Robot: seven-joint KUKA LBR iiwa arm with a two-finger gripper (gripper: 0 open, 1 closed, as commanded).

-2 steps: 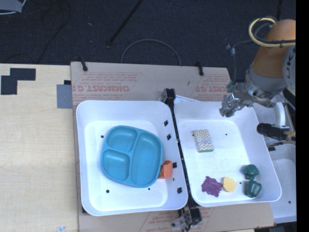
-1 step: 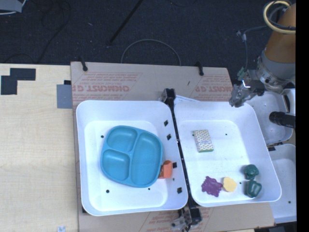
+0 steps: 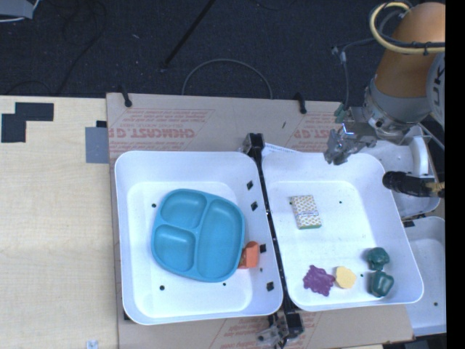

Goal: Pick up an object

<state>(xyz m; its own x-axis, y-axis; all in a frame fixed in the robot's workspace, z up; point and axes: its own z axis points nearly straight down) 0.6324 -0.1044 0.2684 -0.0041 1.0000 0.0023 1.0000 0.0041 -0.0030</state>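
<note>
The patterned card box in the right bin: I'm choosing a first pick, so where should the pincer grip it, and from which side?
Probably straight down from above. The patterned box lies flat, alone on the floor of the right bin, well apart from the purple toy and the walls. Close the pincer across its two long edges, the narrower span, near the middle.

Two white bins (image 3: 134, 195) hold one blue plate (image 3: 197, 233), one orange block (image 3: 251, 255), one patterned box (image 3: 306, 211), one purple toy (image 3: 318, 280), one yellow piece (image 3: 346, 277), two green toys (image 3: 378, 271).
</note>
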